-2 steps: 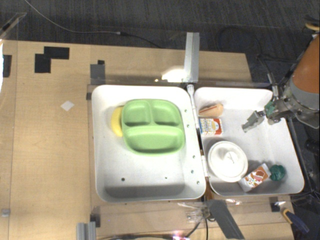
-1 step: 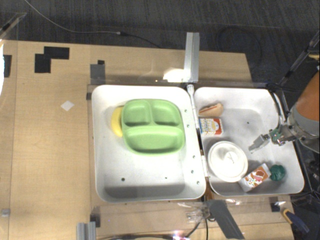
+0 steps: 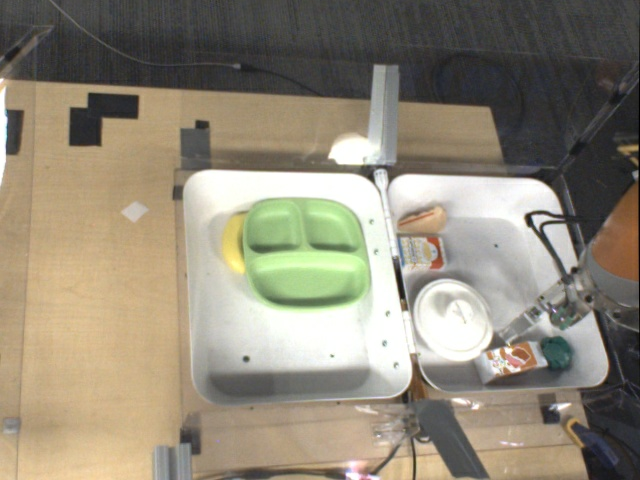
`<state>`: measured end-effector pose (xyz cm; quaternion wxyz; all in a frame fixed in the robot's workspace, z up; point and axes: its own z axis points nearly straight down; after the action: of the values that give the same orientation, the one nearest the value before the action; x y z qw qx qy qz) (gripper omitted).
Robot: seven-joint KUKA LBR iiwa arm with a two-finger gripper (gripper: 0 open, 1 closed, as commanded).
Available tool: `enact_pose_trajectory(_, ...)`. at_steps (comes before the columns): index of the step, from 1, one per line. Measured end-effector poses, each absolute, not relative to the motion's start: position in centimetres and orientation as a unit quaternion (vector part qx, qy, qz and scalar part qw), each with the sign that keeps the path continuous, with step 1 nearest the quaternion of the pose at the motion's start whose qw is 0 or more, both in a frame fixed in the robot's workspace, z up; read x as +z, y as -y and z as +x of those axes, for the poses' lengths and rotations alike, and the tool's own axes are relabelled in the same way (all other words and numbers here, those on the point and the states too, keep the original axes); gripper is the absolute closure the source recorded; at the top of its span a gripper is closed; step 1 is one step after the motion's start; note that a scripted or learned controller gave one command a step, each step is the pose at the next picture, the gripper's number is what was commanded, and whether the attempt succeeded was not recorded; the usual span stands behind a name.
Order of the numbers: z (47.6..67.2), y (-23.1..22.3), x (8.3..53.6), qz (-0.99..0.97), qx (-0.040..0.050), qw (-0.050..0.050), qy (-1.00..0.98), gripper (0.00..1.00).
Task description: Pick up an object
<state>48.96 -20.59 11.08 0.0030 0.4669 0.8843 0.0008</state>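
Hovering in the right white bin [image 3: 500, 186]: silver end effector [image 3: 520, 325], maybe touching small carton [image 3: 512, 361]; grip unclear.

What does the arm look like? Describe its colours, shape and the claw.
The arm shows as a rounded orange band above a grey wrist at the right edge of the camera view. From it a slim, metallic grey claw reaches out, with a small greenish part near its base. A thin black cable loops beside it over the right bin. No markings can be made out.
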Motion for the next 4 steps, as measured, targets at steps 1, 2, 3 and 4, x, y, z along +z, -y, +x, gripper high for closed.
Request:
enact_pose_trajectory(1,55.5,20.5,8.8,0.460,0.0015,0.005,-0.888,0.00)
enact_pose_trajectory(2,55.8,20.6,10.2,0.460,0.0025,0.011,-0.888,1.00)
enact_pose_trajectory(3,55.3,16.3,16.9,0.471,0.0013,0.004,-0.882,1.00)
enact_pose_trajectory(4,57.5,10.4,9.5,0.432,0.0012,0.003,-0.902,1.00)
